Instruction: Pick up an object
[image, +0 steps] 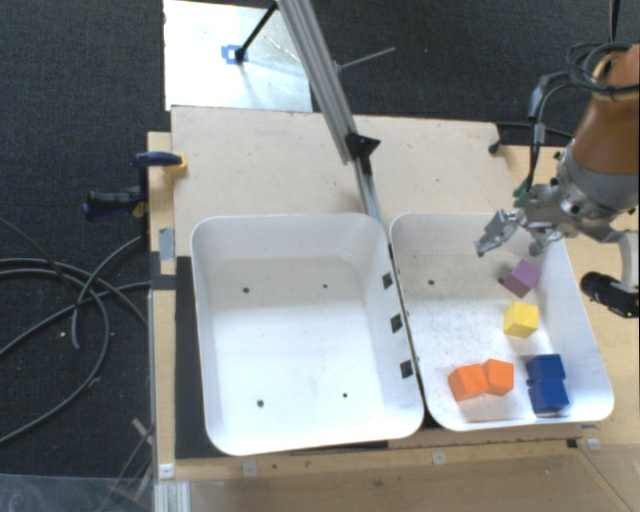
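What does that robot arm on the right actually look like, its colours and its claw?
The arm is grey metal with a broad orange band above the wrist. Black cables loop over its top. At its end sits a small gripper of pale grey metal with thin, angular fingers.

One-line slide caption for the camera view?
End effector hovers over right bin above purple block; yellow, orange, blue blocks lie nearer.

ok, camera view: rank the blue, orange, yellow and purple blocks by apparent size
1. Orange blocks: a touching pair, widest patch.
2. Blue block: may be two stacked or abutting, close to the orange in area.
3. Yellow block and purple block: look alike; purple lies farther from the camera, so unranked.
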